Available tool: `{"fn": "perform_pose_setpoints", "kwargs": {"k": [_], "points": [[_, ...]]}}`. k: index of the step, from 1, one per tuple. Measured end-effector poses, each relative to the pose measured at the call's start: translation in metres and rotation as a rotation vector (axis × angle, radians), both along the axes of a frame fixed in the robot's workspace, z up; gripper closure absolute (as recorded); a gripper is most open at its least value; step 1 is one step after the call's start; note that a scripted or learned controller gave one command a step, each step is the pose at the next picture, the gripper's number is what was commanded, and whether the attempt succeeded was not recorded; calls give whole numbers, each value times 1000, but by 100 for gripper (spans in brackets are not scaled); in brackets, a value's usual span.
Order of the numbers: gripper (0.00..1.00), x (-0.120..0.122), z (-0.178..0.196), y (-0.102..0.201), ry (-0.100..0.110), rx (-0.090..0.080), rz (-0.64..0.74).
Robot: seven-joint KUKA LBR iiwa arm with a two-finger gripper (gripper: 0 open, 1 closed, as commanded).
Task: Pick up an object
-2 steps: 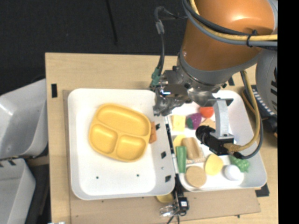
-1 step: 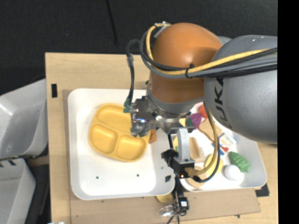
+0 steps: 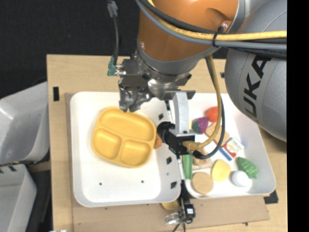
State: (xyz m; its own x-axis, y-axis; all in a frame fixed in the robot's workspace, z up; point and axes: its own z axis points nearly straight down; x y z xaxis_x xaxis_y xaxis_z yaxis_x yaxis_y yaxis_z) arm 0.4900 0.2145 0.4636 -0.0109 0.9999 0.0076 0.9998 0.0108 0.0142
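A yellow tray (image 3: 123, 138) lies in a white bin (image 3: 82, 178). Nearby: purple toy (image 3: 200, 124), green toy (image 3: 247, 167), white ball (image 3: 240, 179), tan disc (image 3: 202, 182).

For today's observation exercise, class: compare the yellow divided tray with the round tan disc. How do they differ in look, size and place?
The yellow divided tray is far larger than the round tan disc. The tray is a rounded rectangle with three compartments; the disc is a plain flat circle. The tray lies in the left bin; the disc lies in the right bin among other small items. The tray is bright yellow, the disc a duller tan. Both lie flat.
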Motion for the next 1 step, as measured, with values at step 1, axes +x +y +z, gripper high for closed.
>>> {"fn": "perform_pose_setpoints", "kwargs": {"k": [1], "points": [[100, 0, 25, -61, 10, -8, -14]]}}
